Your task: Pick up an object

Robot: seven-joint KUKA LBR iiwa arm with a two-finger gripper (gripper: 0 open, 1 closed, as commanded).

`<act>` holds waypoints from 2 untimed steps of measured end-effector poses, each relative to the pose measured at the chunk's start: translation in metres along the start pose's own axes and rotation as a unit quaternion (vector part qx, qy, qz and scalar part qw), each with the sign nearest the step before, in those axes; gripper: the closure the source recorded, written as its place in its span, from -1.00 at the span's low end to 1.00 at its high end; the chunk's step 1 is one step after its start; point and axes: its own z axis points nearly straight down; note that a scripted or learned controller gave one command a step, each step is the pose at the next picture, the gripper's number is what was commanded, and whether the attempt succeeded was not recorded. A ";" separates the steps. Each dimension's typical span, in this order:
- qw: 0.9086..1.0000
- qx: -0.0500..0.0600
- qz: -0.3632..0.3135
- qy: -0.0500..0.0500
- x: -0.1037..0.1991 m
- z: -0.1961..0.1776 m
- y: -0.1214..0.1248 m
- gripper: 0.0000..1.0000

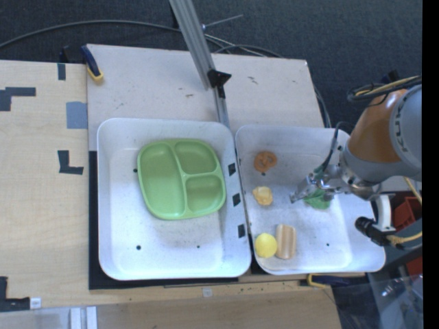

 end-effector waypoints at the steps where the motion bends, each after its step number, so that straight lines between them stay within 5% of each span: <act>1: 1.000 -0.002 0.000 0.000 0.000 -0.014 0.001 1.00; 2: 1.000 -0.005 0.001 -0.001 -0.003 -0.057 0.004 1.00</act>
